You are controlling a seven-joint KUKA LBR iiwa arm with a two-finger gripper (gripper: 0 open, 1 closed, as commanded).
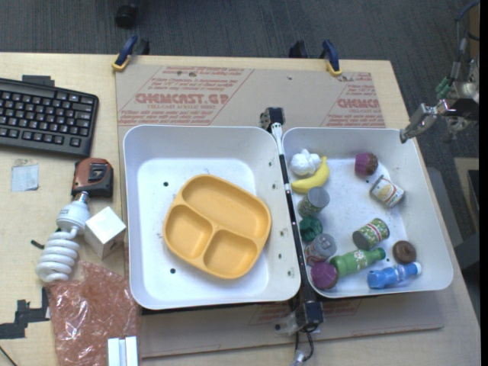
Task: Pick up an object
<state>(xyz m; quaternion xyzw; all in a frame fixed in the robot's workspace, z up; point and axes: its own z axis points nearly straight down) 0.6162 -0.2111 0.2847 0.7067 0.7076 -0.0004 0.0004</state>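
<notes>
Pre-grasp step, nothing picked yet. The gripper (418,126) sits at the right edge of the frame, just off the upper right corner of the right bin (433,204), nothing between its fingers (open or closed, I cannot tell at this size). Candidate objects all lie in the right bin: banana (313,177) near the divider, green bottle (357,260) and blue bottle (393,274) along the lower edge, a small can (386,191) nearest the gripper. The left bin (145,227) holds a yellow divided tray (218,226). Next move, as I judge it: travel in over the right bin, choose one item, descend onto it.
</notes>
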